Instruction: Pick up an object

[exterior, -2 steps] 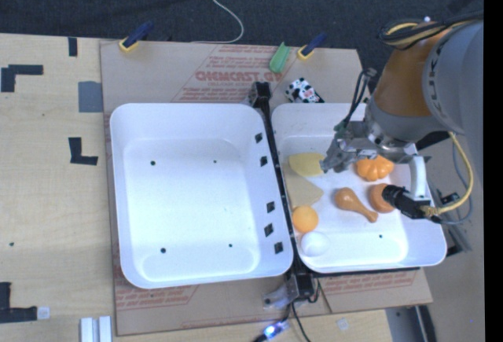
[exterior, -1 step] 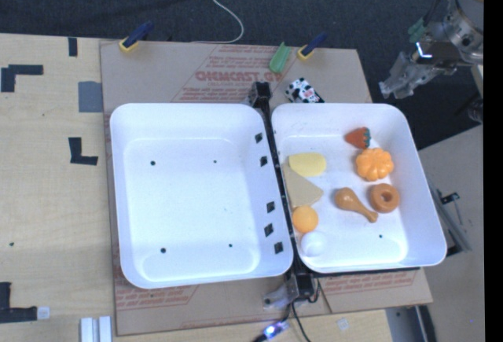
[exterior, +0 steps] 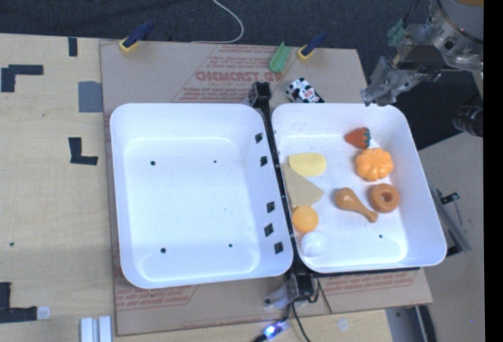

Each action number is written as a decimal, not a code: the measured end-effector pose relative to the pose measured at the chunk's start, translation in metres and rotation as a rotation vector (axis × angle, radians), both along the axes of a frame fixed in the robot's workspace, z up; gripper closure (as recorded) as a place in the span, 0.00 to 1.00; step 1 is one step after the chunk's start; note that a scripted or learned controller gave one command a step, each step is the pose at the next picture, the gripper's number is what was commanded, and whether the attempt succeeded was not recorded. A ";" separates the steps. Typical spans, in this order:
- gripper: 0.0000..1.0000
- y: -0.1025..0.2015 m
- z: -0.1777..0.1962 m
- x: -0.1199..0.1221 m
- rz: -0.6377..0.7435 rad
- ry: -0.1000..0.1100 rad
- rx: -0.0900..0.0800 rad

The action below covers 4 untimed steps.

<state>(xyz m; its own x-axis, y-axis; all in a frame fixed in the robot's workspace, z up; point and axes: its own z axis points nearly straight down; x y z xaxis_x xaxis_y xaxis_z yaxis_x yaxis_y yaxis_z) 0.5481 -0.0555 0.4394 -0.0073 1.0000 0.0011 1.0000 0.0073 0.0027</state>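
Two shallow white plastic bins with rounded corners sit side by side on a flat sheet of brown cardboard (exterior: 228,73). The left bin (exterior: 189,191) shows smooth bare floor with small dark dots. The right bin (exterior: 416,207) holds seven toy foods. Nearest, against its left wall, lie one small white ball (exterior: 312,244) and one orange ball (exterior: 305,218). Farther in come one tan wedge (exterior: 302,192), one brown drumstick (exterior: 353,204) and one glazed brown doughnut ring (exterior: 384,197). Beyond those sit one smooth pale-yellow oval (exterior: 307,165), one ribbed orange pumpkin (exterior: 373,164) and one red strawberry-like piece (exterior: 358,137). The gripper (exterior: 383,89) hangs above the bin's far right corner, apart from every toy; how wide its fingers stand cannot be told.
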 end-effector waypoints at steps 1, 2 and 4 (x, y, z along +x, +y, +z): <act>1.00 0.090 0.042 -0.036 0.004 -0.001 0.001; 1.00 0.154 0.099 -0.062 0.002 -0.002 0.001; 1.00 0.292 0.066 -0.065 0.001 0.008 -0.003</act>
<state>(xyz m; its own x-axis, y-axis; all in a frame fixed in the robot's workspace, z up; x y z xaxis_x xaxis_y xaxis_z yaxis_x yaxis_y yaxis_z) 0.4827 0.2370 0.5053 -0.0082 1.0000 -0.0016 1.0000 0.0082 -0.0057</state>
